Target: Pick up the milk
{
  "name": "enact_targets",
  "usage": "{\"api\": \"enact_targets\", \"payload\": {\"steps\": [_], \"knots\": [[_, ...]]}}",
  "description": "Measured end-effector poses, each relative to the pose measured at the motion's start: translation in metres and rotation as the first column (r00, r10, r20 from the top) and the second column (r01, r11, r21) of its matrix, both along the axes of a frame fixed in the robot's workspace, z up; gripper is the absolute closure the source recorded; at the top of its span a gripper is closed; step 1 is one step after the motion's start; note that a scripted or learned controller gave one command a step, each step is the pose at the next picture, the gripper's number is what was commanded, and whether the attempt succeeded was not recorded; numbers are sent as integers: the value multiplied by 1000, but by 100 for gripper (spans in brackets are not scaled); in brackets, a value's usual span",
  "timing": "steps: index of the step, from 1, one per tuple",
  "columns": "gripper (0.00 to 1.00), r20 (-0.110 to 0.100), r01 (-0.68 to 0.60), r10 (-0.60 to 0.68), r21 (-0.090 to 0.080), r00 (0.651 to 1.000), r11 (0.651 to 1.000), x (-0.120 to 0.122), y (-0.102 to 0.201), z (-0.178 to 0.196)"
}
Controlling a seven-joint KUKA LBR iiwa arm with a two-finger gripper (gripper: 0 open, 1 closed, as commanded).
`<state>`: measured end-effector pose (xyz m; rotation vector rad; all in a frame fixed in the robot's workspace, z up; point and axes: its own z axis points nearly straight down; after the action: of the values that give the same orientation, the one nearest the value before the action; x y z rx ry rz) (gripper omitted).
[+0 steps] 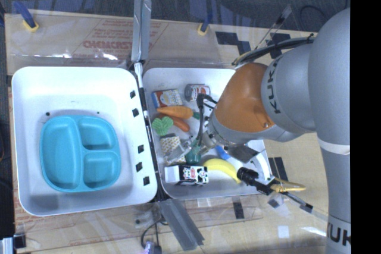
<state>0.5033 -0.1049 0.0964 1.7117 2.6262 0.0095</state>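
Jaws state can't tell, hidden under orange wrist [244,101] above milk [193,174] & banana [221,167].

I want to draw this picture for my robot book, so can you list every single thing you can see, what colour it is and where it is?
plate: 1, light blue with three sections, in the left bin
left bin: 1, white, left side of the bench
right bin: 1, white, beside the left bin
milk carton: 1, white with black cow patches, lying at the near edge of the right bin
banana: 1, yellow, right of the milk carton
carrot: 1, orange, upper part of the right bin
leafy toy: 1, green, below the carrot
can: 1, silver, far end of the right bin
arm: 1, grey with orange band, over the right bin
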Motion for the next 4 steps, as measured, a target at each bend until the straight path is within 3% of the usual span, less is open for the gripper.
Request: {"api": "enact_targets", "payload": {"steps": [1, 2, 3, 4], "knots": [[0, -10, 54, -54, -1, 998, 999, 11, -30, 23], [0, -4, 204, -204, -1, 979, 979, -25, 5, -1], [0, -7, 250, -250, 1, 968, 968, -9, -17, 3], [0, 2, -17, 17, -1, 1000, 1000, -22, -28, 0]]}}
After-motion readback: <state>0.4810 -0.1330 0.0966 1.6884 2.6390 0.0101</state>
